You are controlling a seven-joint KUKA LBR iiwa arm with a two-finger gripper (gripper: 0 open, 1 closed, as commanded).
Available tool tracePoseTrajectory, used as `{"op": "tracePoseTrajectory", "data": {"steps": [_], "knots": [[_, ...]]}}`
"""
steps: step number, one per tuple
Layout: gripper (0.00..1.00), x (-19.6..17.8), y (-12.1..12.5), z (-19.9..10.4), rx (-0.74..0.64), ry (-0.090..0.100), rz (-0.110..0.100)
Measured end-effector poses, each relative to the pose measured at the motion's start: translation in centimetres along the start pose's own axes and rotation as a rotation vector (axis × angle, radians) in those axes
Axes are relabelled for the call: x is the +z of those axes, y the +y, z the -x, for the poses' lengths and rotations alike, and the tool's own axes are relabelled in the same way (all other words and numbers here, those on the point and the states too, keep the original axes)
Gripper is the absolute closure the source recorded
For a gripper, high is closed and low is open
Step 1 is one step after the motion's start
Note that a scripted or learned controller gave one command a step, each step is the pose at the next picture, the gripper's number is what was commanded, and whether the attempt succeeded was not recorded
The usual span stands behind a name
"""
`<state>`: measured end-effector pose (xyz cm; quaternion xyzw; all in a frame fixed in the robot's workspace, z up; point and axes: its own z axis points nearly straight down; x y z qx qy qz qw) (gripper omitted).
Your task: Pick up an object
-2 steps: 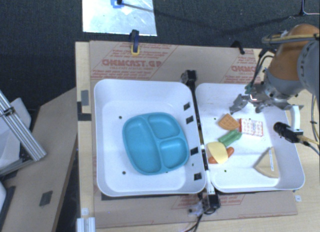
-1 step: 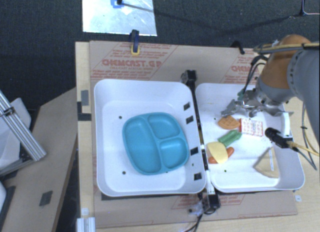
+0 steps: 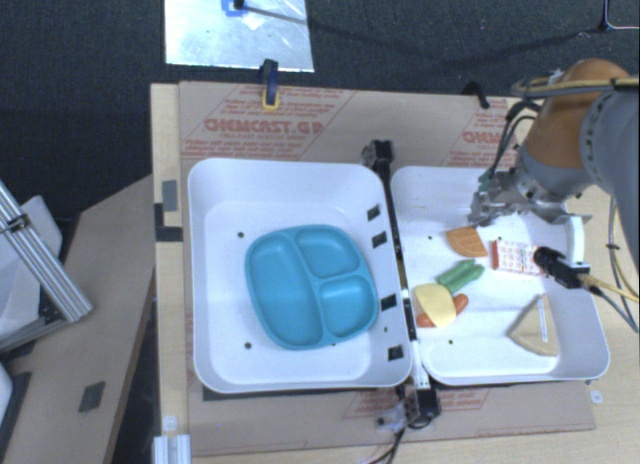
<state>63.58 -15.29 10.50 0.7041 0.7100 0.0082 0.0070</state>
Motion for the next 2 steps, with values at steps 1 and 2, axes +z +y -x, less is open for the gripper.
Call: {"op": "tracePoseTrajectory", "data": {"steps": [1, 2], "knots": [[1.00, -6.4, 0.6, 0.5, 0.003, -0.004, -0.013], [1.00, -11.9, 0.9, 0.5, 0.002, -0.004, -0.014]]}}
